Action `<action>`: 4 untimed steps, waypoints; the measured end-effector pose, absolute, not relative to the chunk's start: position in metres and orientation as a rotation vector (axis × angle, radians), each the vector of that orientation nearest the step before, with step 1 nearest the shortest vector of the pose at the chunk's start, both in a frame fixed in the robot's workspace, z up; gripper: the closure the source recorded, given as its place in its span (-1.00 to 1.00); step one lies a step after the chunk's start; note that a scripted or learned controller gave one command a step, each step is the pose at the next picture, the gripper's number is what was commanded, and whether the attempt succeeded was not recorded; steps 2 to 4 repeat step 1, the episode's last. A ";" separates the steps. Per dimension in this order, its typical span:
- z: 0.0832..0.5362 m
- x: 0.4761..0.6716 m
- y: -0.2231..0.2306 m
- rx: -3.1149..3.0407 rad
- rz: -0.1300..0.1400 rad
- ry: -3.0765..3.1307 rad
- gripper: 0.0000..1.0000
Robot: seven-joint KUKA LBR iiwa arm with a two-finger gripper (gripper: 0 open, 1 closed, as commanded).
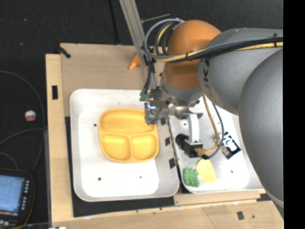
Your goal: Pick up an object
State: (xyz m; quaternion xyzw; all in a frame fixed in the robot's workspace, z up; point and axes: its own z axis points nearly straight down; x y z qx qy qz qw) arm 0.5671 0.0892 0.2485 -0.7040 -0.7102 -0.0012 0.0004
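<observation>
Gripper (151, 112) at yellow tray (127, 135) rim, grip unclear; green block (191, 177) well apart

Robotics laboratory test cell. A plywood bench (95, 68) is set on dark flooring and fitted with two shallow white bins (86, 175) side by side, over which an industrial grey arm (248, 80) with an orange band (188, 42) and exposed cabling is mounted. A handheld control pendant (14, 194) with a lit screen and trailing cables are placed at the left.
</observation>
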 end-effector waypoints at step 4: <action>0.248 0.567 0.086 -2.217 -0.001 -2.224 -1.00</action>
